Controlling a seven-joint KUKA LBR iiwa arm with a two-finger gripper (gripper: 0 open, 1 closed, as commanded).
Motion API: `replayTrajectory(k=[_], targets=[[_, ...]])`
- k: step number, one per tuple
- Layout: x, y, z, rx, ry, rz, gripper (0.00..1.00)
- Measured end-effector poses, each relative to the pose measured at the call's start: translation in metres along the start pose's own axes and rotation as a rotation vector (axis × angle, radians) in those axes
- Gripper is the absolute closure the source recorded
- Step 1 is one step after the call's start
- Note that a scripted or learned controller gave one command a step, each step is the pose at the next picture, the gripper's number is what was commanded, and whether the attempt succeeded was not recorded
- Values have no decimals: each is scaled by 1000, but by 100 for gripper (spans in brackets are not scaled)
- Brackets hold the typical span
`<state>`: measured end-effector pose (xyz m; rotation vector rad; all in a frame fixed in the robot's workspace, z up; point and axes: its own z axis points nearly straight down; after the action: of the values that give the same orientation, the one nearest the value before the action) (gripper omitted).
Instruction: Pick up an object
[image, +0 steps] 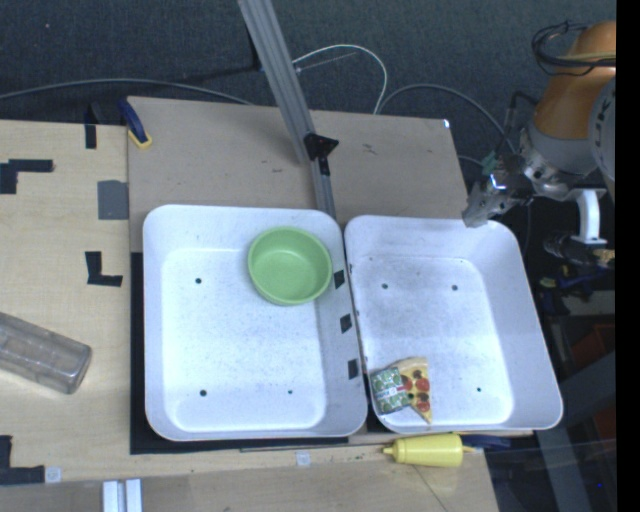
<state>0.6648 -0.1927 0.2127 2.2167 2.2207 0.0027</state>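
My gripper (483, 207) hangs over the far right corner of the right bin (520, 300), well apart from everything, holding nothing; how wide it's open I cannot tell at this size. Likely parked clear so the camera sees both bins. Nearest pick: flat pizza-slice packet (402, 388) at that bin's near left corner against the wall, long axis roughly left-right, slightly tilted. Green bowl (290, 265) sits upright, mouth up, in the left bin (180, 350), far right part; round, no long axis.
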Motion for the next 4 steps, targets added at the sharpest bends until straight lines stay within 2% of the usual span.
replayTrajectory(k=[1, 2, 4], targets=[[1, 1, -26, 1, 1, 0, 100], [50, -5, -34, 4, 3, -4, 100], [152, -18, -13, 7, 3, -4, 100]])
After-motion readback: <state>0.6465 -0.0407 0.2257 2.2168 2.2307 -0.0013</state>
